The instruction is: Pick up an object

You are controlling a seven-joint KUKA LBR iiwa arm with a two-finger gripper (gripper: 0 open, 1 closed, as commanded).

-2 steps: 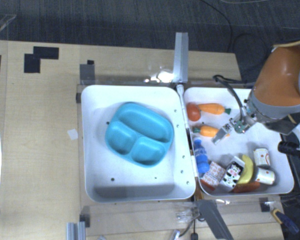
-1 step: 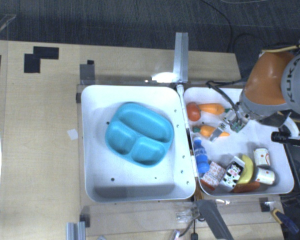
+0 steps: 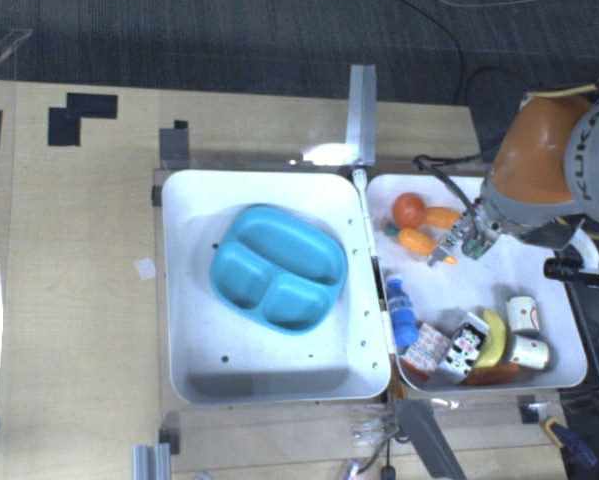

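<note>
My gripper (image 3: pixel 458 246) hangs over the back part of the right bin (image 3: pixel 569 286), its fingers apart with nothing between them. Just to its left lie an orange carrot-like piece (image 3: pixel 415 240), a second orange piece (image 3: pixel 442 216) and a red tomato (image 3: pixel 409 209). Toward the bin's front sit a blue bottle (image 3: pixel 400 314), a printed packet (image 3: pixel 427 348), a black-and-white box (image 3: pixel 466 342), a yellow banana (image 3: pixel 495 334) and two white cans (image 3: pixel 522 313) (image 3: pixel 530 352). The gripper is open and touches none of them that I can see.
The left bin (image 3: pixel 194 368) holds a blue three-compartment tray (image 3: pixel 276 266). A metal divider post (image 3: pixel 362 118) stands between the bins at the back. The arm's grey and orange wrist (image 3: pixel 549 163) covers the right bin's back right corner.
</note>
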